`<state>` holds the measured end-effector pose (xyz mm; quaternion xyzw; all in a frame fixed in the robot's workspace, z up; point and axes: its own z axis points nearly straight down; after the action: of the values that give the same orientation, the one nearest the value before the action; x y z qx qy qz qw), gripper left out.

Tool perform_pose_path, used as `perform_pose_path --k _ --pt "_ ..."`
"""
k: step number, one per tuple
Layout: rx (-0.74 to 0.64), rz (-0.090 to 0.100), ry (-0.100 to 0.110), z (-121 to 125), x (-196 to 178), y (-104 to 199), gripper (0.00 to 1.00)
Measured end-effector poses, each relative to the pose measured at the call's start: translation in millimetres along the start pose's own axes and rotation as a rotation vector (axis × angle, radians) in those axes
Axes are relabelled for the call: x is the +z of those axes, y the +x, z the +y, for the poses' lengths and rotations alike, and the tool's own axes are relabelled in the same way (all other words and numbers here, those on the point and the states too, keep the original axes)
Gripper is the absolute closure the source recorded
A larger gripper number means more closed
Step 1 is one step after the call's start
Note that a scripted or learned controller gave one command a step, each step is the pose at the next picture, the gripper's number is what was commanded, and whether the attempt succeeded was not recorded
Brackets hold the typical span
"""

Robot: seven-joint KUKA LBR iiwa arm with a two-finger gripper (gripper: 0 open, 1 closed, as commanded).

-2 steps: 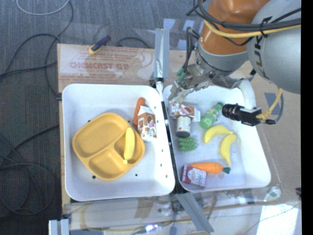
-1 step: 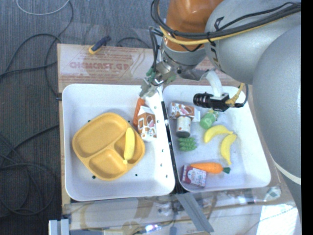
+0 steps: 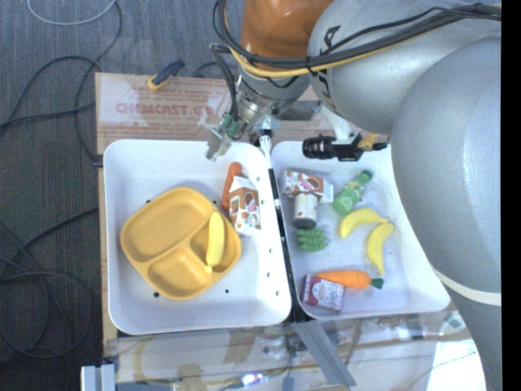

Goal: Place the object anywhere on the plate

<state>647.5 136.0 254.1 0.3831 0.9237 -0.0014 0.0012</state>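
On one plate (image 3: 167,243), one banana (image 3: 216,239).

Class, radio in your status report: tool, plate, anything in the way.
Tool over left bin's back edge, holding nothing visible. Yellow piece already on plate. Carton and orange item lie beside the plate.

Pretty bright, even light overall. The white bins (image 3: 163,316) look a bit washed out, with soft shadows only. The big grey arm (image 3: 440,137) on the right is close and blurry, and there's some glare at the frame's bottom right.
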Motion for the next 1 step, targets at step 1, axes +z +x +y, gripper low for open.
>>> perform_pose_path --k 1 --pt "-0.551 0.0 -0.004 35.4 14.4 27.2 1.0"
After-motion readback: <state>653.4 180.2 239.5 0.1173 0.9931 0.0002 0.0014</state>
